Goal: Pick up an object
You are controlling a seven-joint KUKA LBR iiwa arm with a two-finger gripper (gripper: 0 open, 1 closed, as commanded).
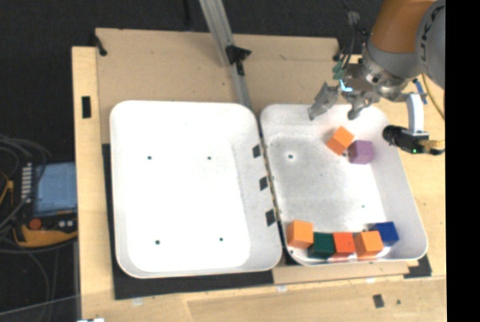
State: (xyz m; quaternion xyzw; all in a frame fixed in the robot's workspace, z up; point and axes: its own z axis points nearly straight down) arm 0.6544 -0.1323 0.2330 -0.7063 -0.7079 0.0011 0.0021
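Lining the near wall of the right bin (397, 185): orange block (301, 233) at the left end, then green block (323, 244), a second orange block (343, 242), a third orange block (368, 242), and blue block (385, 232) at the right end, all packed close, neighbours touching or nearly so. Beside it, to the left, the left bin (187, 185), its white floor marked by a few dark dots. Farther back in the right bin, well apart from the near row, an orange cube (341, 139) tilted on its corner, touching a purple cube (362, 151) just to its right. Beyond those two, above the bin's far edge, the gripper (337, 104), fingers spread apart with nothing between them, hanging just behind the orange cube and not touching it. Behind that, grey wrist and orange band of the arm (401, 20) reaching in from the right. Farthest back, a grey metal pole (214, 13) slanting across the bench.
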